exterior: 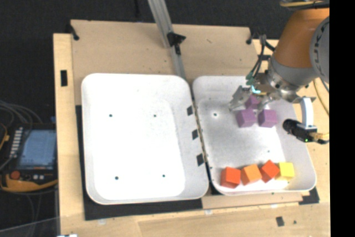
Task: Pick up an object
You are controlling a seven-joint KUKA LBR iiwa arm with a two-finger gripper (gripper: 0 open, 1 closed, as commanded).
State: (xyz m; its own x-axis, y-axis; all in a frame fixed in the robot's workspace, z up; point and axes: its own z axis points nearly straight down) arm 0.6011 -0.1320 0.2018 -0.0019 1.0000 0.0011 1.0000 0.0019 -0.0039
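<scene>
Gripper (252, 98): low over the right bin, near its far edge and toward the middle of that edge; whether it is apart or together I cannot tell, since the wrist hides much of it.
Arm (297, 47): grey with an orange band, coming in from the right and bending down over the far right corner of the right bin.
Purple blocks (256, 115): a tight cluster of three in the right bin's far half, touching one another; the farthest one sits directly under the gripper, the other two lie side by side just nearer the camera. Nothing shows any of them lifted.
Row of blocks: along the right bin's near edge, four in a line, touching or almost so: red-orange (230, 176), orange (250, 174), red (270, 170), yellow (287, 170), the yellow one closest to the near right corner.
Right bin (222, 136): white, shallow, its middle floor bare.
Left bin (138, 136): white, touching the right bin along their shared edge.
Bench (122, 50): pale wood under both bins.
Rail (158, 5): a slanted metal bar running from the top down to the far edge between the bins.
Pendant (30, 155): a handheld unit with a blue screen, off the bench's left edge.
</scene>
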